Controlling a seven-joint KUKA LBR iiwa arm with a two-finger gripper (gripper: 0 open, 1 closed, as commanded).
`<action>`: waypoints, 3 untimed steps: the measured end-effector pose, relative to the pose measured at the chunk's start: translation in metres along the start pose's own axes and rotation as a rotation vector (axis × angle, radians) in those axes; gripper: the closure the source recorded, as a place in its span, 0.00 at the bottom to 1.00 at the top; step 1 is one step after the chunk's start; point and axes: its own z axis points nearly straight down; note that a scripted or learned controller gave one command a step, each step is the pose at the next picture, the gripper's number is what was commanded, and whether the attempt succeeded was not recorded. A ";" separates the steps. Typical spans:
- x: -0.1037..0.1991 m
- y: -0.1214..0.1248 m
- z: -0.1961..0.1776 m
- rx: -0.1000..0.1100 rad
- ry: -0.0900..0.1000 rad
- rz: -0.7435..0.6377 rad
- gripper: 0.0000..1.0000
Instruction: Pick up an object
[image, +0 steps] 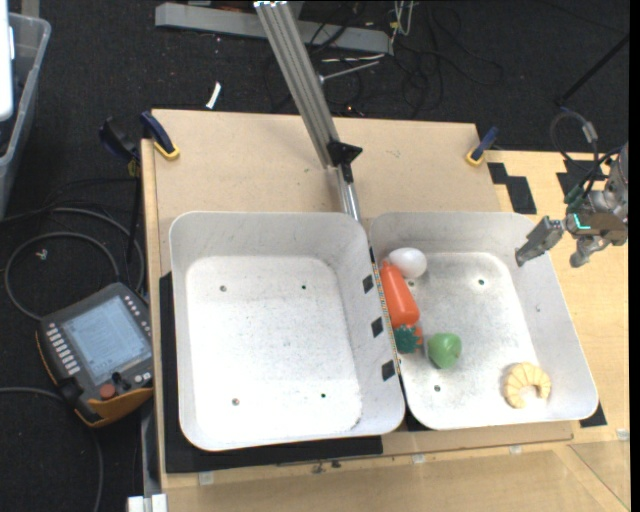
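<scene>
The pale yellow croissant-shaped toy (526, 384) lies nearest the lens, at five o'clock in the right white plastic bin (560, 330). My end effector (562, 245) hangs open and holding nothing over that bin's two o'clock rim. Toward nine o'clock sit a round green ball (444, 348), an orange bottle-shaped toy (399, 297) and a white egg-like ball (407, 263) along the bin's left wall. The left white bin (270, 325) lies beside it on the wooden worktop (250, 160).
</scene>
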 end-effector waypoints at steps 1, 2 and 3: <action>0.006 -0.009 0.050 0.005 0.001 0.002 0.00; 0.013 -0.016 0.109 0.006 0.002 0.003 0.00; 0.021 -0.024 0.160 0.006 0.002 0.003 0.00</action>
